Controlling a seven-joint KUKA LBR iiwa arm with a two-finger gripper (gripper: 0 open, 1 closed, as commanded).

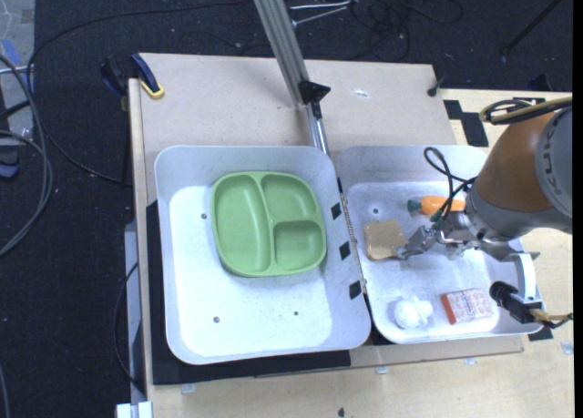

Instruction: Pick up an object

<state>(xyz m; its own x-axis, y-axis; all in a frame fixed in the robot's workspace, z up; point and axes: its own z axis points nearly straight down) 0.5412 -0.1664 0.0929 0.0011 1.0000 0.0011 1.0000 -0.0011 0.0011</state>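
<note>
Nearest the camera, along the front wall of the right bin (pixel 437 335), sit a white lump (pixel 412 312) and, to its right, a red-and-white packet (pixel 468 305). The two are near each other but not touching.

Further back, about the middle of that bin, the gripper (pixel 410 248) points left, with its tip right at the right edge of a tan block (pixel 383 239). The block lies flat on the bin floor close to the left wall. Whether the tip touches it is too fine to see, and I cannot tell whether the claw is spread or pressed together. Nothing can be seen pinched in it. The arm (pixel 515 175) comes in from the right, its orange band above the bin's right side.

Behind the gripper, toward the bin's far wall, lies a small orange piece (pixel 432 204), apart from the block.

Beside this bin, the left bin (pixel 255 316) holds a green plate (pixel 223 225) with three compartments. It sits flat in the far half, toward the bin's right side.

Beyond both bins the bench (pixel 228 97) runs back bare. A grey pole (pixel 282 34) slants up from between the bins' far corners, and a blue-and-yellow clamp (pixel 146 79) sits at the bench's far left corner.
</note>
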